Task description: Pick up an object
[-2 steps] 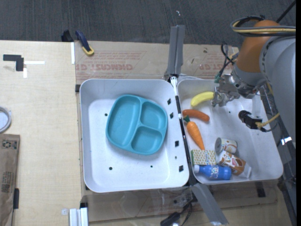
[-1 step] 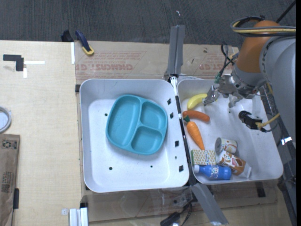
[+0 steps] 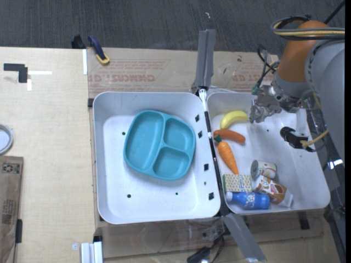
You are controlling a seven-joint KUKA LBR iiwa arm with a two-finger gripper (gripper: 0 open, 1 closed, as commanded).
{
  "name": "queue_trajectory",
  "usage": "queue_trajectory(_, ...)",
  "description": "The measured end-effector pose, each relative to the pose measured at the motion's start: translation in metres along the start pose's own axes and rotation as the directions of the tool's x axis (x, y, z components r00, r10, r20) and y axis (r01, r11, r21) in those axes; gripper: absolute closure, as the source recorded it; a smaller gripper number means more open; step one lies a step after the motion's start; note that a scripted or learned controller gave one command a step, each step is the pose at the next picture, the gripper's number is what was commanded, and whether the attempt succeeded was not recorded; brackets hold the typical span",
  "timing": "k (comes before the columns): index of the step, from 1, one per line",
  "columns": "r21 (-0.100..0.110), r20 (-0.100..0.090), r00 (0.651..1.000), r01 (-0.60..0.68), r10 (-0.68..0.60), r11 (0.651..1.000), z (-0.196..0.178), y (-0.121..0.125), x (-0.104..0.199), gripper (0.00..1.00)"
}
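One mirrored "CHEMCO" cardboard sheet (image 3: 143,70)

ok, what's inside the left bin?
Just a blue divided plate lying flat on the left bin floor, its three compartments bare. Whatever lies under the plate is covered.

The grey arm (image 3: 329,64) reaches in from the right, its orange band (image 3: 299,56) uppermost above the wrist. Black and yellow cables loop around that band. Below it the tool (image 3: 259,114) hangs pointing down and slightly leftward.
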State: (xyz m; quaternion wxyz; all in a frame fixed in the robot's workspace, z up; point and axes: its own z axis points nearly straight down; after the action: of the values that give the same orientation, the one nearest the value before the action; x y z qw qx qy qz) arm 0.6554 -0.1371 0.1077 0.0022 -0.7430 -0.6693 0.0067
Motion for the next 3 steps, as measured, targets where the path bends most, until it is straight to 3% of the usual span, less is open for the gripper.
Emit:
queue_trajectory(1, 0.0, 0.0, 1.0, 0.0, 0.0, 1.0, 0.0, 0.0, 0.0, 0.0)
queue_trajectory(2, -0.007, -0.009, 0.968, -0.249, 0.249, 0.968, 0.017, -0.031, 0.004, 0.0)
queue_trajectory(3, -0.006, -0.009, 0.969, -0.248, 0.248, 0.969, 0.008, -0.031, 0.003, 1.0)
